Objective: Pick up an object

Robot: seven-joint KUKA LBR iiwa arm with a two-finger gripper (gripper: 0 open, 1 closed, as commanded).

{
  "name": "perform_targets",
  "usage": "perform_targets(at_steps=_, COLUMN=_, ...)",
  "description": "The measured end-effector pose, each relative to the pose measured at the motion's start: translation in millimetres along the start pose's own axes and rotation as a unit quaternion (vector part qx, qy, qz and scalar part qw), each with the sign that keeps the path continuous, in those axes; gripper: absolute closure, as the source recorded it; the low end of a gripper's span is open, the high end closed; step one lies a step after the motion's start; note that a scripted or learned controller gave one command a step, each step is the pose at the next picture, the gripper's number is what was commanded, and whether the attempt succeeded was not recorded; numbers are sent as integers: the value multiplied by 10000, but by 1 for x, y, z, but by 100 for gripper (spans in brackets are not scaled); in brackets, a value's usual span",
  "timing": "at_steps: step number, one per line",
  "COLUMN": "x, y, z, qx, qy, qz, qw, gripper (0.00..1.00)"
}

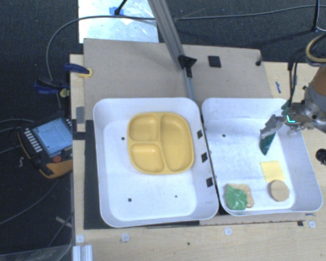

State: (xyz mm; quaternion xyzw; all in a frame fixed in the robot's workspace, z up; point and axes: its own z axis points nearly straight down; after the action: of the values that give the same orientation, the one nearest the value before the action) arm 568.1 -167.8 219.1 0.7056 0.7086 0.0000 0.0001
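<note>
I see hand [273,128] over right bin [234,125], clenched on teal object [268,142] hanging from fingertips. Grip looks shallow; I fear slip, drop onto yellow slice [272,171] below.

Clutter around the bench

A handheld controller [46,147] with a blue screen lay off the bench's left edge, clamps [70,78] gripped its far-left corner, and a grey pole [168,29] slanted over the far edge.
</note>
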Motion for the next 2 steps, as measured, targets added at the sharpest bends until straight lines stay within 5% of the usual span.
perform_targets(at_steps=1, x=0, y=0, z=-1, qx=-8, qy=-1, qz=-1, qw=10000, gripper=0)
perform_targets(at_steps=2, x=0, y=2, z=41, qx=10, qy=2, qz=11, qw=10000, gripper=0)
